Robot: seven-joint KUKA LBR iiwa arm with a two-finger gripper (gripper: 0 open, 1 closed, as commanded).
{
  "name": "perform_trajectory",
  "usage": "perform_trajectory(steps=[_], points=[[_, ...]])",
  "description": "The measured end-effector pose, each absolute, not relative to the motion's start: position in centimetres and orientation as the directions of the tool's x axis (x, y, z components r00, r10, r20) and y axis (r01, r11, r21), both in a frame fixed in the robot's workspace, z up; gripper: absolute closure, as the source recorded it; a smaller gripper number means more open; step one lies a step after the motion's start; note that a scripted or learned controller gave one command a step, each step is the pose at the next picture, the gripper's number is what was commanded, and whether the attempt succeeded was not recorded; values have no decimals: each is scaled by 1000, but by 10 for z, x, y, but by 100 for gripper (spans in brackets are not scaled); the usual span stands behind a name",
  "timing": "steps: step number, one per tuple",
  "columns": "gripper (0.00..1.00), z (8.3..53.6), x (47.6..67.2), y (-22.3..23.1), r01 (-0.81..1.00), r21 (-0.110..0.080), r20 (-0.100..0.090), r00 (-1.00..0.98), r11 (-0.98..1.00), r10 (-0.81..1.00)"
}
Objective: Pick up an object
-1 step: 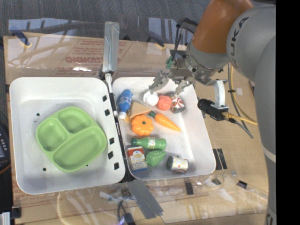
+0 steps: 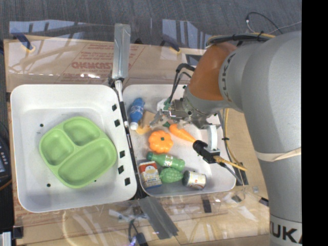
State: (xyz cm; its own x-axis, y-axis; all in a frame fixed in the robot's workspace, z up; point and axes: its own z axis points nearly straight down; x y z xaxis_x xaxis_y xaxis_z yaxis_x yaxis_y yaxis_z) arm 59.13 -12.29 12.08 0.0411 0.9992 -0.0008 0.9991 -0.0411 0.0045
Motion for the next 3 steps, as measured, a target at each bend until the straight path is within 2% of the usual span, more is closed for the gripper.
perform_trajectory(steps=[1,2,3], points=[[0,184,657,-100,967,-3,-1,256,-256,967],[0,190,644,-81,983,-8,0,182,-182,983],[0,105,559,-100,976,-10,-1,217,-217,976]])
